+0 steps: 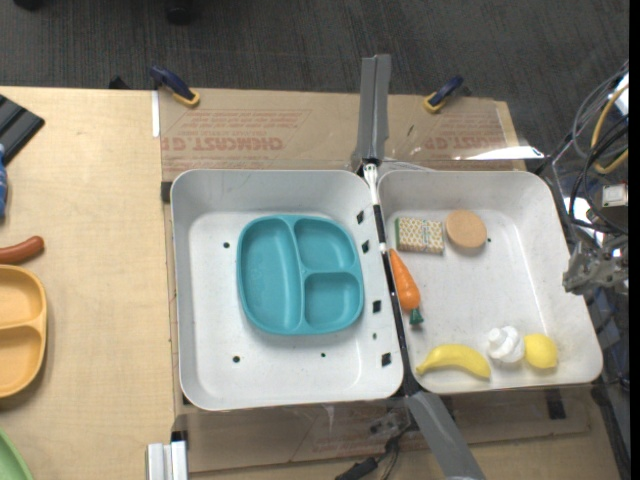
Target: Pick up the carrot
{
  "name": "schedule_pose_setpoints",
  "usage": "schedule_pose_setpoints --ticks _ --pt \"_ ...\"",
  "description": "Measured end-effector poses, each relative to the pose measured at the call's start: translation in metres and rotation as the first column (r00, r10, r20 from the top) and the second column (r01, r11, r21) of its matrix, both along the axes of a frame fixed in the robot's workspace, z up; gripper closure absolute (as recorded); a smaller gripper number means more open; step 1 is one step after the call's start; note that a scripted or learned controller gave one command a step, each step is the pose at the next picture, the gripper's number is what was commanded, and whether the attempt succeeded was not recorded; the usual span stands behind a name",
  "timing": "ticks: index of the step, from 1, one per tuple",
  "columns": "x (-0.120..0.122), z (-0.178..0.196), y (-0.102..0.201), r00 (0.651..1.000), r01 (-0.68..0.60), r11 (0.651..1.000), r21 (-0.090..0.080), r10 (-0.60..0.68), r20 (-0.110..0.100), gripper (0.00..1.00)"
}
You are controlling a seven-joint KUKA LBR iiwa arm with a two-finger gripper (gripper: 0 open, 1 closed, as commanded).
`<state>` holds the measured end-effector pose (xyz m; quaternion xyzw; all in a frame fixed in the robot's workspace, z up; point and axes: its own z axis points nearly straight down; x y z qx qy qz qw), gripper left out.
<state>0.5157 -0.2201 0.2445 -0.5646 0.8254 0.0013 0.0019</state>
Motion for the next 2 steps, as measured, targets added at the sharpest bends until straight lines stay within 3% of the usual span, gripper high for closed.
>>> schedule_pose_setpoints --ticks 1,2 --pt "0.008 -0.023 0.028 0.999 -0.033 0.999 -0.001 0.033 0.000 1.00" --pt "-0.036 0.033 -0.002 1.000 0.027 1.000 -0.003 -0.027 0.001 1.00"
